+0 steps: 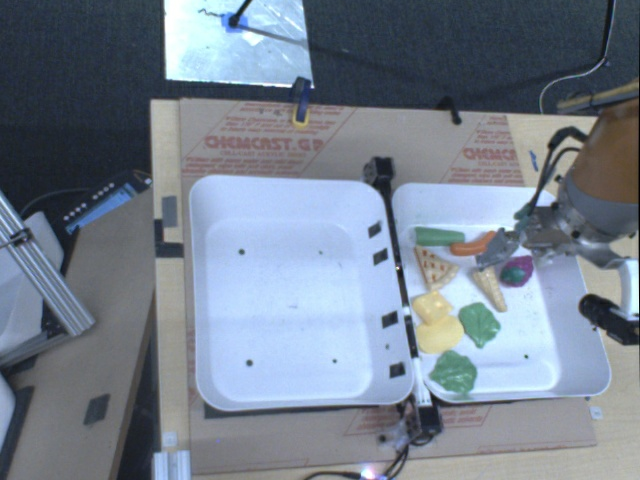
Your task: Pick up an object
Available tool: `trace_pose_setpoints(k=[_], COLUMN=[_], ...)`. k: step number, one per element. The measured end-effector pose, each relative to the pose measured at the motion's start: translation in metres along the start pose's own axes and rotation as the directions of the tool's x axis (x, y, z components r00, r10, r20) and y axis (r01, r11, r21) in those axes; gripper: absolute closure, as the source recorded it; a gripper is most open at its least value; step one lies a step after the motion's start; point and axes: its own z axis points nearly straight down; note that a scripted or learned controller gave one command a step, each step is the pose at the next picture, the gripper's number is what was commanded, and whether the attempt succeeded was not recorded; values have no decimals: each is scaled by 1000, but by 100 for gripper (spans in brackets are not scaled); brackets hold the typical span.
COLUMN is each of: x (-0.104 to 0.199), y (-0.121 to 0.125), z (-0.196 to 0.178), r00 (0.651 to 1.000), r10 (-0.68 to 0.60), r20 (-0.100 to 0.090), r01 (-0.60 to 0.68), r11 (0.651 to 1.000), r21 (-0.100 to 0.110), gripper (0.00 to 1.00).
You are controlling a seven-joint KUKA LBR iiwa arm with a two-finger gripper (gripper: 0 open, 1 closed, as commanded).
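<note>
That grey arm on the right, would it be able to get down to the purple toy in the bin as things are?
Probably yes. The gripper hangs over the right bin, just beside the purple toy, with nothing lying on top of it. A cone-shaped piece sits close alongside and might get bumped.

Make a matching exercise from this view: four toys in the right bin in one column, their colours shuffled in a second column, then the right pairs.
Things:
1. cucumber toy by the bin's far wall
2. waffle piece
3. small round toy beside the gripper
4. carrot-like stick

Colours:
A. purple
B. orange
C. green
D. tan with a red grid

Pairs: 1-C, 2-D, 3-A, 4-B
</note>
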Motion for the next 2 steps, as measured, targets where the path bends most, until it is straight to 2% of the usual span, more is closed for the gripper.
trace_pose_setpoints(k=[1, 2], x=[81, 17], y=[28, 15], z=[43, 134], r00=[1000, 1000], r10=[-8, 7], r20=[-2, 1], r01=[8, -7], r11=[1000, 1000], r21=[1, 5], gripper=[0, 0])
